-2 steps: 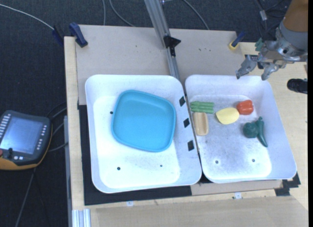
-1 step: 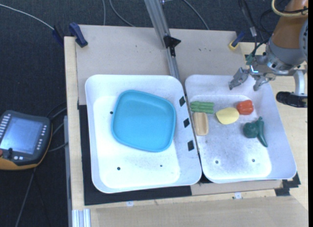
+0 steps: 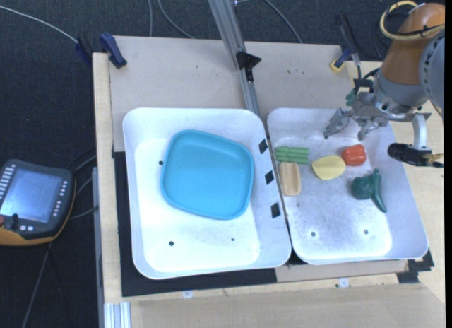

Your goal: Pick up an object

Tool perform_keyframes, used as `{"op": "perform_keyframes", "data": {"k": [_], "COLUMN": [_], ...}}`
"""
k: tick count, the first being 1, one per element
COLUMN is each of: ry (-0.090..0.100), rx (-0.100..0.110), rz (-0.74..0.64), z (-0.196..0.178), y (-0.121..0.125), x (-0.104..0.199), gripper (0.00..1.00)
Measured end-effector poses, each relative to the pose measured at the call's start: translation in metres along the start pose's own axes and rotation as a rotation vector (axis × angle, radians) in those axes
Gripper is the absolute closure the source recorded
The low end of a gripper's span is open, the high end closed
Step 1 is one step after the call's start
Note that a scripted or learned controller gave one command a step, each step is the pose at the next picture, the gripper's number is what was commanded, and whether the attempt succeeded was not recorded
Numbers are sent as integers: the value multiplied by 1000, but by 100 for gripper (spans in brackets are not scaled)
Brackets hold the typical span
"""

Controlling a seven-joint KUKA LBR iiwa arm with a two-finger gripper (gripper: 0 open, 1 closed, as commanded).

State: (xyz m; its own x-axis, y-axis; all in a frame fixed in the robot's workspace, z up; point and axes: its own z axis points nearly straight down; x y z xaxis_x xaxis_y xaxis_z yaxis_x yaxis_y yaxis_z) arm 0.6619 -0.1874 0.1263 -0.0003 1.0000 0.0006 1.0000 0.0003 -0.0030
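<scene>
The right bin (image 3: 332, 243) holds several small toys: a green ridged piece (image 3: 292, 154), a tan bar (image 3: 289, 178), a yellow lump (image 3: 328, 167), a red-orange piece (image 3: 354, 155) and a dark green figure (image 3: 369, 189). My gripper (image 3: 349, 126) hangs over the bin's far edge, just above and behind the red-orange piece. Its fingers are spread open with nothing between them. The grey arm with its orange band (image 3: 417, 37) comes in from the upper right.
The left bin (image 3: 145, 245) carries a light blue square plate (image 3: 207, 173). A metal pole (image 3: 226, 19) slants down to the gap between the bins. Blue clamps (image 3: 111, 49) sit at the bench's far corners. A handheld pendant (image 3: 32, 199) lies off the bench at left.
</scene>
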Motion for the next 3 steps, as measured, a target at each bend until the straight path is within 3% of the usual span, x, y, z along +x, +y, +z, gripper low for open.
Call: {"op": "perform_keyframes", "data": {"k": [1,2,3], "ry": [-2,-2,-2], "rx": [-5,-9,-7], "rz": [-1,0,0], "z": [-14,-76,-111], "y": [1,0,0], "x": [0,-6,-6], "gripper": [100,100,100]}}
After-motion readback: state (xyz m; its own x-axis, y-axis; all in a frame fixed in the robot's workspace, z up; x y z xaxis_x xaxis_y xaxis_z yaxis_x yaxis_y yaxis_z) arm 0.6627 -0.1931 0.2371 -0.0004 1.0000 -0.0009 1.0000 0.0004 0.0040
